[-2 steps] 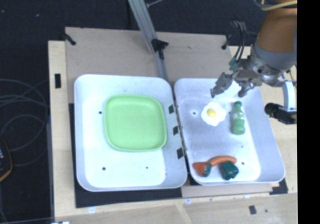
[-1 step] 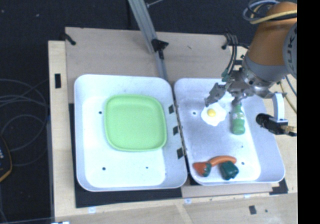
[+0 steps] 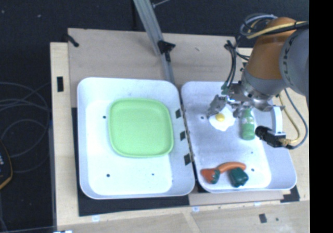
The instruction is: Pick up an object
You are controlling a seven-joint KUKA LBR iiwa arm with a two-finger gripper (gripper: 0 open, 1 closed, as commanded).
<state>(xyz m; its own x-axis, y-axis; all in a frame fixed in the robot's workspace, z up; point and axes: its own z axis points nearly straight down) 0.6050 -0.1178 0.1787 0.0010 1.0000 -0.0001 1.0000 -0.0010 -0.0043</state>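
In the right bin lie a white fried-egg toy with a yellow yolk, a green bottle, an orange carrot and a teal block. My gripper hangs over the bin's upper middle, just above the egg and left of the bottle. Its fingers stand apart, open, with nothing held between them. The egg lies just below the fingertips, partly under the wrist's shadow.
A light green square plate lies in the left bin. A grey slanted pole comes down to the divider between the bins. Cables and a black connector hang off the wrist over the right bin's right side.
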